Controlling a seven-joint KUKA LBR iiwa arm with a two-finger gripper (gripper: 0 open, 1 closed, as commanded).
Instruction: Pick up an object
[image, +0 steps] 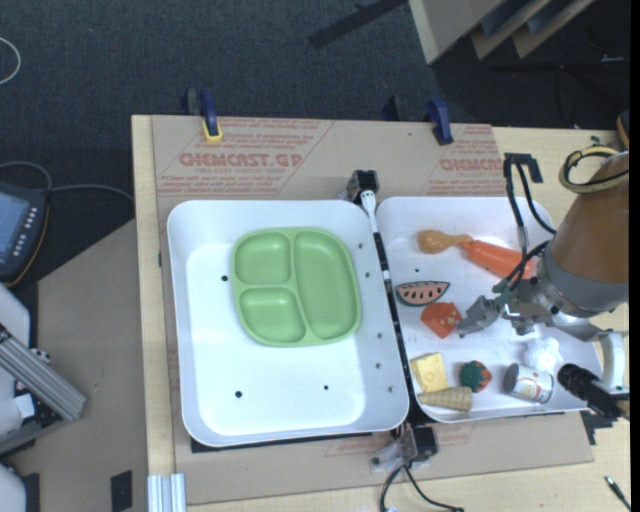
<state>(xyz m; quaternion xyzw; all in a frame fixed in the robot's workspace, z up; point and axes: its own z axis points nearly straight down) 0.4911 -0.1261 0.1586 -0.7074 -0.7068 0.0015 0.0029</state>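
The right bin (400, 215) holds several toy foods: a tan drumstick (441, 240), an orange carrot (494, 257), a watermelon slice (422, 292), a red piece (439, 319), a yellow cheese wedge (430, 371), a cone (446, 400), a small red-and-green fruit (475, 375) and a can (528, 384). My gripper (474, 317) reaches in from the right, low over the middle of this bin. Its tip is right beside the red piece, at that piece's right edge. Nothing is visibly lifted.
The left bin (200, 380) holds a green divided plate (297, 285). A white crumpled item (543, 353) lies under the wrist near the can. Black cables (516, 200) run along the right bin's far right side. Blue clamps (437, 120) sit at the board's back edge.
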